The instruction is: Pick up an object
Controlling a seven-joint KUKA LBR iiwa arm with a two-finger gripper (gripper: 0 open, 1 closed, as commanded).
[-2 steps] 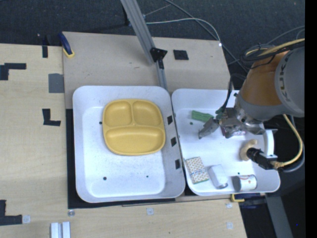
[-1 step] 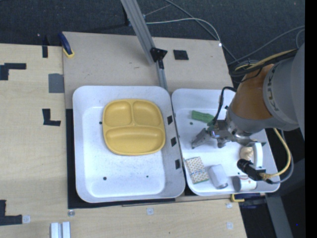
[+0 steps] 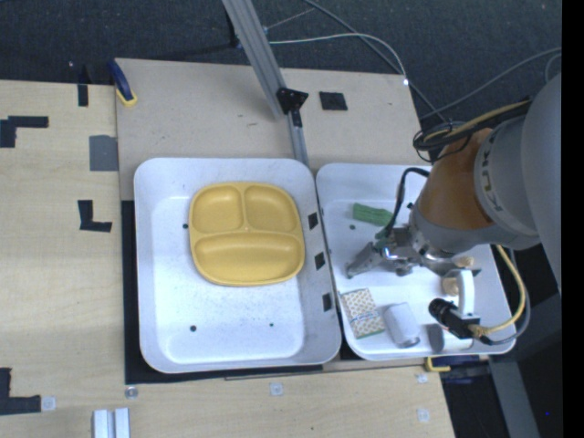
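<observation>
In the right bin (image 3: 333, 182) lie a green object (image 3: 370, 213) near the back, a square patterned pad (image 3: 361, 312) at the front left and a pale grey cylinder (image 3: 400, 323) beside it. My gripper (image 3: 363, 257) hangs low over the middle of this bin, pointing left, between the green object and the patterned pad. Its fingers stand open with nothing between them. A yellow divided plate (image 3: 246, 233) rests in the left bin (image 3: 155, 272).
The two white bins sit side by side on a tan board. A metal pole (image 3: 265, 53) slants down to the rim between the bins at the back. My arm covers the right bin's right side.
</observation>
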